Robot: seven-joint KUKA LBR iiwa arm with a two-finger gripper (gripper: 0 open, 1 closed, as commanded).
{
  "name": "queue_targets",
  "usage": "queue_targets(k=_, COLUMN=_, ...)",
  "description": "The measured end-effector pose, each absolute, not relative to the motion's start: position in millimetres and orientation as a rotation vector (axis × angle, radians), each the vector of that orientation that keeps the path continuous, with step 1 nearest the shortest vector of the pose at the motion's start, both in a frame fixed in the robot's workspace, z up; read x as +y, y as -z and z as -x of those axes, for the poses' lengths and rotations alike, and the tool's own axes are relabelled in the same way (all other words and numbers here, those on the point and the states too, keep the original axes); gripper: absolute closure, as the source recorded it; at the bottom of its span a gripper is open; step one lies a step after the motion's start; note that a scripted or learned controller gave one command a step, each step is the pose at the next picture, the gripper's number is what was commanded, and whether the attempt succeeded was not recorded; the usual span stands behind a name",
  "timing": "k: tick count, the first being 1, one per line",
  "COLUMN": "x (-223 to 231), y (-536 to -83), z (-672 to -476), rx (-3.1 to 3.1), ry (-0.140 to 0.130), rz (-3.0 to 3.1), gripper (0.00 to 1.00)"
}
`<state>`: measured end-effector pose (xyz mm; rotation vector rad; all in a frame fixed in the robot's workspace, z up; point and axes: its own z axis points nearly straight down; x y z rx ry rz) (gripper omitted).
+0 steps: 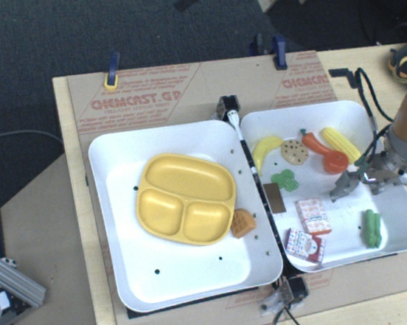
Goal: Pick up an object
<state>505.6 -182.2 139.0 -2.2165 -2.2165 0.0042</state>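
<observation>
Right now the nearest candidate is the red toy pepper with its orange stem end, lying in the right-hand white bin just above and slightly to the camera-left of my gripper. Its long axis runs on a slant, from the narrow orange end at upper left down to the fat red end, and that fat end sits closest to my fingertips, near but apart from them. My fingers read as spread apart, one dark tip pointing down-left over bare bin floor, and nothing lies between them.

Beside the pepper, further from me, rests a yellow plastic corn cob, roughly parallel to it and touching or nearly touching it. Below me, towards the near rim, stands a small green plastic pickle, long axis nearly upright in the view. To camera-left of my tip lie a red-and-white printed packet, a green broccoli piece, a speckled cookie and a yellow banana.

I judge the pepper my shortest reach, and closing across its narrow width, square to that slant, looks wisest.
</observation>
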Motion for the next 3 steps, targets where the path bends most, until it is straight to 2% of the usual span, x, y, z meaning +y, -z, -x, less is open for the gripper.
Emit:
queue_targets(k=1, x=-182, y=-86, z=-505.2, rx=-2.218, ry=-0.002, rz=2.219, gripper=0.00)
queue_targets(k=2, x=-182, y=-99, z=-506.0, rx=-2.221, ry=0.001, rz=2.224, gripper=1.00)
queue_targets(k=3, x=-186, y=-162, z=-511.0, rx=-2.227, ry=0.004, rz=2.226, gripper=1.00)
